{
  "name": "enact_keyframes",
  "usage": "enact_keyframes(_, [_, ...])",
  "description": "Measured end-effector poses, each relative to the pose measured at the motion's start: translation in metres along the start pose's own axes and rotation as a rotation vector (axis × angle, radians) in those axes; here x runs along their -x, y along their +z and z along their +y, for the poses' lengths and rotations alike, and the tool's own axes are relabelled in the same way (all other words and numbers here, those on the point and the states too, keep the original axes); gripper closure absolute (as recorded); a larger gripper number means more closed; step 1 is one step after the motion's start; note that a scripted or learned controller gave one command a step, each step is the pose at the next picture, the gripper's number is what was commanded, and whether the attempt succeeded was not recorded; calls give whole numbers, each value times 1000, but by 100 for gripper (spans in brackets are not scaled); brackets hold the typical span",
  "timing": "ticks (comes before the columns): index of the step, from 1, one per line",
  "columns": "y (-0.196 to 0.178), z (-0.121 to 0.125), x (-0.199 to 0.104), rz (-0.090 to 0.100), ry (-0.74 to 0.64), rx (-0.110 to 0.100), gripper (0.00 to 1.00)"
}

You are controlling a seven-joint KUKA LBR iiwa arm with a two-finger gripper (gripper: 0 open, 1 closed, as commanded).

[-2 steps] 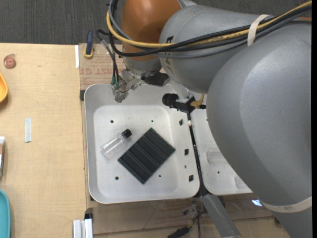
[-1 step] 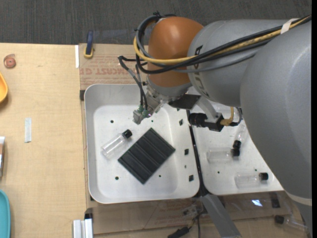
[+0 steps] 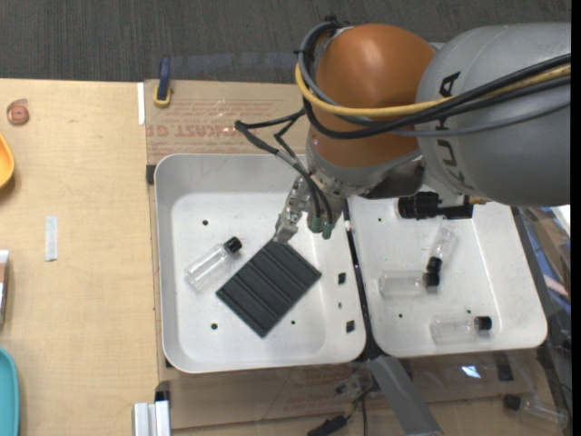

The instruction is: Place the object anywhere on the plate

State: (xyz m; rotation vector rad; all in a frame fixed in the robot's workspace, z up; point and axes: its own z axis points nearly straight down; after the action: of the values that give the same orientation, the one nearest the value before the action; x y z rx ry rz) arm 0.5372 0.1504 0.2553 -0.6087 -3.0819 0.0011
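Observation:
A dark ribbed square plate (image 3: 270, 287) lies turned like a diamond on the floor of the left bin (image 3: 182, 334). Just left of it rests a clear vial with a black cap (image 3: 211, 262), on its side and apart from the plate. My gripper (image 3: 304, 218) hangs under the orange wrist, over the left bin near the divider, just above the plate's upper corner. The arm's bulk hides much of it. I see nothing clearly held in it.
The right bin (image 3: 517, 325) holds three clear vials: one (image 3: 442, 243) near its middle, one (image 3: 399, 285) by the divider, one (image 3: 458, 329) at the front. Brown cardboard (image 3: 218, 121) lies behind the bins. A wooden bench top (image 3: 73, 243) spreads to the left.

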Motion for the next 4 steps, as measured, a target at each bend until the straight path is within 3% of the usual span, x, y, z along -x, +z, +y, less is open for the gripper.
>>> enact_keyframes(1, [-46,-12,-35,-2,-198,1,100])
enact_keyframes(2, [-46,-12,-34,-2,-198,1,0])
enact_keyframes(3, [-55,-13,-33,-3,-194,2,100])
enact_keyframes(4, [-28,-50,-6,0,-223,0,100])
